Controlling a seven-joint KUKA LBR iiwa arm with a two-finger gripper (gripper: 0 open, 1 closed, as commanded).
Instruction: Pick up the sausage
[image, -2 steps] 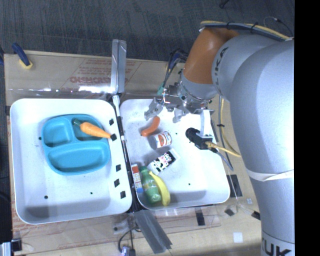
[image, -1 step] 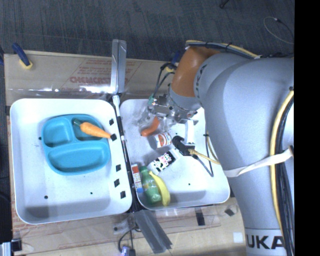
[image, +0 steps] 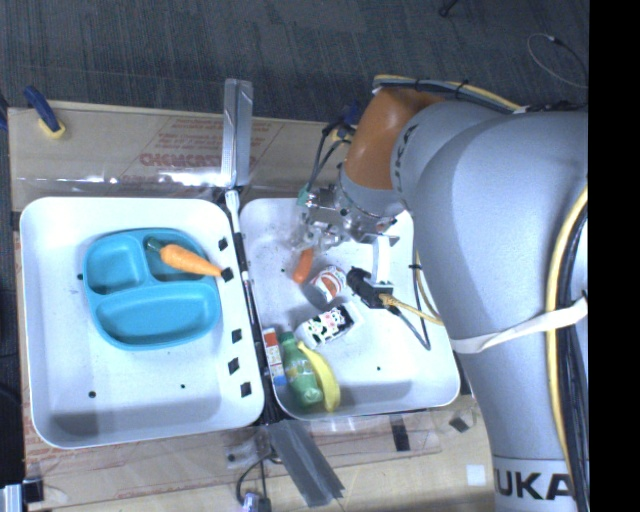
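Observation:
The sausage (image: 303, 267), a short orange-red piece, lies on the floor of the right bin (image: 400, 380) near its upper left part. My gripper (image: 318, 224) hangs just above and behind it at the end of the grey arm with the orange band (image: 375, 140). The sausage sits just below the gripper's tip, and I cannot tell whether they touch. The arm's wrist hides the bin's far right corner.
Close to the sausage lie a small can (image: 328, 286), a black-and-white cow-patterned item (image: 330, 323), a green bottle (image: 297, 362) and a banana (image: 324, 380). In the left bin (image: 60, 400), a blue divided plate (image: 150, 290) bears a carrot (image: 188, 260).

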